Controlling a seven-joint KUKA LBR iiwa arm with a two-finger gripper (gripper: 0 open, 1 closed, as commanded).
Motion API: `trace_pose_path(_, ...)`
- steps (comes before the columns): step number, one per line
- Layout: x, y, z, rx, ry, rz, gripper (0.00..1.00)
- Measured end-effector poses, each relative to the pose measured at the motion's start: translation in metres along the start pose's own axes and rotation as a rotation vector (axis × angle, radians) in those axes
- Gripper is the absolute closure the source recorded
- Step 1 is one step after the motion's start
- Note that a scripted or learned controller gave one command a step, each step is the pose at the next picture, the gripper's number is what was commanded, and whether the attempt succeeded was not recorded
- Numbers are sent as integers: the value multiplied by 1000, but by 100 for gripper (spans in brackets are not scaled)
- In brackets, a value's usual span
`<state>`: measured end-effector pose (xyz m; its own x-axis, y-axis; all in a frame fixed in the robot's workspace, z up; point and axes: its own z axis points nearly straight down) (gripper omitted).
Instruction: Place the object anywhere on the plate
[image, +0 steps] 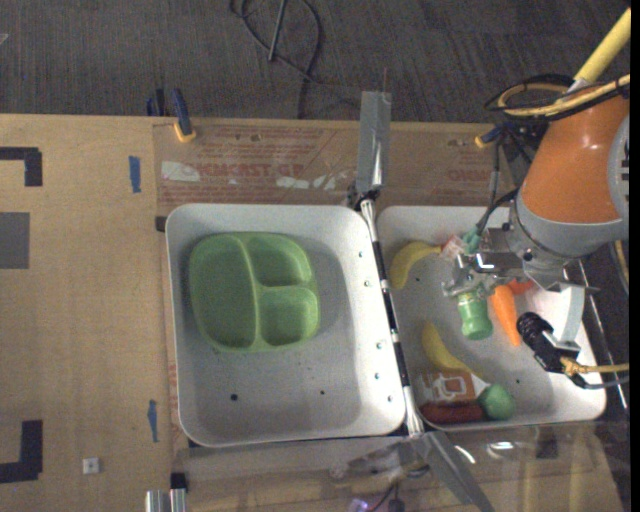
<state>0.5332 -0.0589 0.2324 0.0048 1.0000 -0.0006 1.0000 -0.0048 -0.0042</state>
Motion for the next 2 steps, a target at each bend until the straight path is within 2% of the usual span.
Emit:
trace_pose_path(1,75,102,-43,-2,-2,-178,100)
trace_pose_path(2,145,120,33,4,-1,-102,100)
